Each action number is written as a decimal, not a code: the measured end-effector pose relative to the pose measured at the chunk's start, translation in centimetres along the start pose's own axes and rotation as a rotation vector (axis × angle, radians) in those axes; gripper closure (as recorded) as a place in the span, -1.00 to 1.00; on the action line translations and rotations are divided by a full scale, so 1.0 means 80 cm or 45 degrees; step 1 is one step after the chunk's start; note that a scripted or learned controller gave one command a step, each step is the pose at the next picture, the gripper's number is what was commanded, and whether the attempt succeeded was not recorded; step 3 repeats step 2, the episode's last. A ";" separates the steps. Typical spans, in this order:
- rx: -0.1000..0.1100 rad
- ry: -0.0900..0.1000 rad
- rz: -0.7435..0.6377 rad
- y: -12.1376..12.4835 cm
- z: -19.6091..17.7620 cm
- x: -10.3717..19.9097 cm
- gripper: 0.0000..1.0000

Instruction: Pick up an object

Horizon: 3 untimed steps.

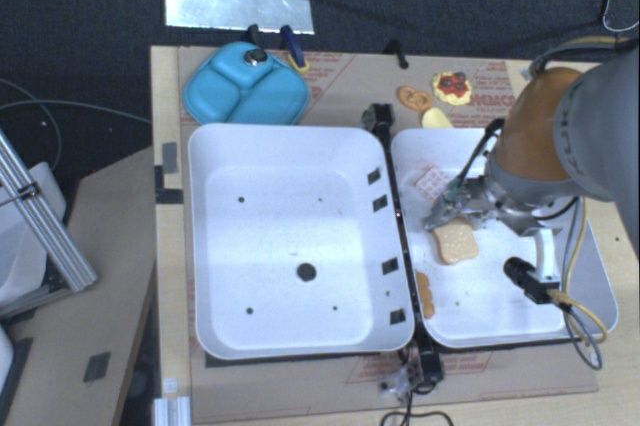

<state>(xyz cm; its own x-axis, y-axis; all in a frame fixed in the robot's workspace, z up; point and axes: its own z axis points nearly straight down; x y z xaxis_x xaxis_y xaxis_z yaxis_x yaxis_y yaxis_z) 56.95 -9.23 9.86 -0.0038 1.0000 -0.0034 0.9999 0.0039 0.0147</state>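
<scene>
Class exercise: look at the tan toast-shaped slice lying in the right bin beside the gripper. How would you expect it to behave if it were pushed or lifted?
The toast slice lies flat, so it would probably slide across the right bin rather than roll or tip. It looks like a thin toy piece, likely light and stiff. Its low edges may make it awkward for the gripper to catch.

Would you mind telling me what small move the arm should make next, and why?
Probably a short descent onto the tan bread-slice toy. The gripper sits at that slice's upper left edge in the right white bin, and nothing shows between its tips, so lowering there seems the likeliest way to a grasp.
</scene>
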 end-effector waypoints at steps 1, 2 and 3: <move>0.001 0.007 -0.010 0.059 -0.115 0.077 1.00; 0.013 0.007 -0.007 0.080 -0.107 0.150 1.00; 0.013 0.007 -0.007 0.080 -0.107 0.150 1.00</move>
